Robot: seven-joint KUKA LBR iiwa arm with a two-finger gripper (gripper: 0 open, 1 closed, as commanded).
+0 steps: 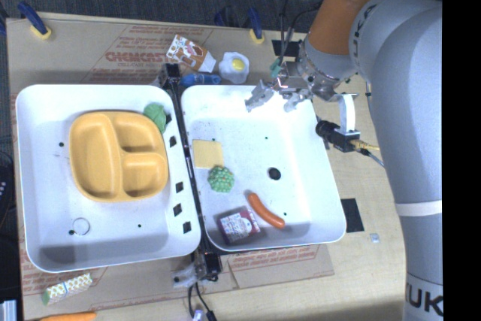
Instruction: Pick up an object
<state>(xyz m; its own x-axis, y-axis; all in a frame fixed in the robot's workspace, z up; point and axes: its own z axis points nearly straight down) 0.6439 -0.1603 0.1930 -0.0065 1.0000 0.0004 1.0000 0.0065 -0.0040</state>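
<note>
Your gripper (272, 98) hangs over the far edge of the right bin (319, 184), near its back wall; its two fingers (259, 96) are spread apart with bare bin floor between them, so you are holding nothing and touching nothing; the orange band (338, 15) sits above the wrist at the top right. The things you could pick all lie nearer the camera in that right bin: a yellow square slice (208, 154) near the dividing wall; a green knobbly ball (221, 179) just beside it on the near side; an orange sausage-like piece (266, 211) and a dark red packet (238, 225) close together by the front rim. In the left bin (37, 162) you have a yellow divided tray (116, 154) with a green item (156, 115) touching its far right corner.
</note>
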